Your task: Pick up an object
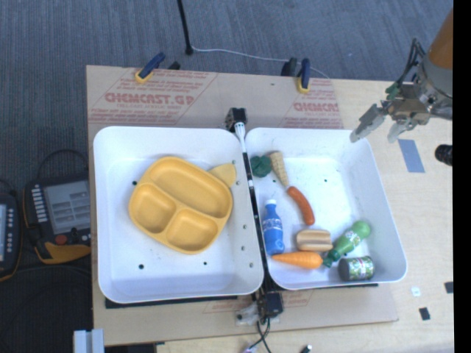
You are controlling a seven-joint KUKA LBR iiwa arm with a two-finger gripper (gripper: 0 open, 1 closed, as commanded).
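In left bin (118, 197), yellow tray (180, 204)

Grey metal tool (381, 126) with two slim pale fingers, green-tinted wrist fittings, orange band above

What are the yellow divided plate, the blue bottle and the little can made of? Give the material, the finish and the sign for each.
Yellow divided plate: likely moulded plastic, matte with a soft sheen; uniform colour, rounded compartment walls.
Blue bottle: probably plastic, smooth; solid colour, white cap, pale label.
Little can: unclear, metal or toy plastic; dark end, greenish printed wrap, too small to settle.
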